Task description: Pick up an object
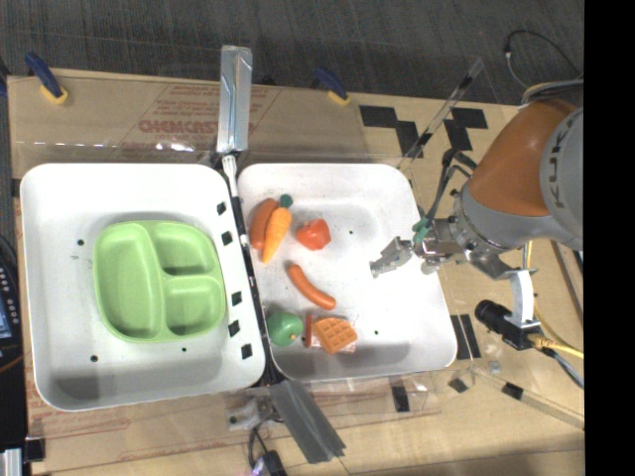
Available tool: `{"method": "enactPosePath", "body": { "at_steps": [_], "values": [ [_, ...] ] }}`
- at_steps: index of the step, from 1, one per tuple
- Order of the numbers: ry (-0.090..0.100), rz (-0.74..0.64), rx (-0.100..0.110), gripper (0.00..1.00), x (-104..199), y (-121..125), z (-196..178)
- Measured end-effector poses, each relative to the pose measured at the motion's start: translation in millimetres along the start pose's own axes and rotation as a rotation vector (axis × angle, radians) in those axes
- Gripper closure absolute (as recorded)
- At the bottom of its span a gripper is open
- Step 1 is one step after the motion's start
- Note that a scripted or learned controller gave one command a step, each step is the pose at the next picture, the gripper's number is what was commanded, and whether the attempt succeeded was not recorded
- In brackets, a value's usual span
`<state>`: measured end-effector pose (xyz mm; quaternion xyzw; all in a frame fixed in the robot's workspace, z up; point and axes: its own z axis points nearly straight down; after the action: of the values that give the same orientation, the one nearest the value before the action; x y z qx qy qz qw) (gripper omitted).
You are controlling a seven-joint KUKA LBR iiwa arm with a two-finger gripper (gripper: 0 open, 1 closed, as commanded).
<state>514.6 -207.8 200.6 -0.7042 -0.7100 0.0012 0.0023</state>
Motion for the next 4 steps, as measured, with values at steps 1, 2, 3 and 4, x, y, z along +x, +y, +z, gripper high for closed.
{"method": "enactPosePath", "body": {
  "at_steps": [1,2,3,4],
  "values": [
    [-0.002,-0.018,-0.007,0.0,56.7,28.9,104.3],
    [-0.002,-0.079,-0.002,0.0,112.7,37.0,108.6],
    [-0.002,-0.007,-0.004,0.0,94.3,95.7,87.2],
    [0.001,0.041,0.02,0.0,83.8,121.9,104.8]
  ]
}}
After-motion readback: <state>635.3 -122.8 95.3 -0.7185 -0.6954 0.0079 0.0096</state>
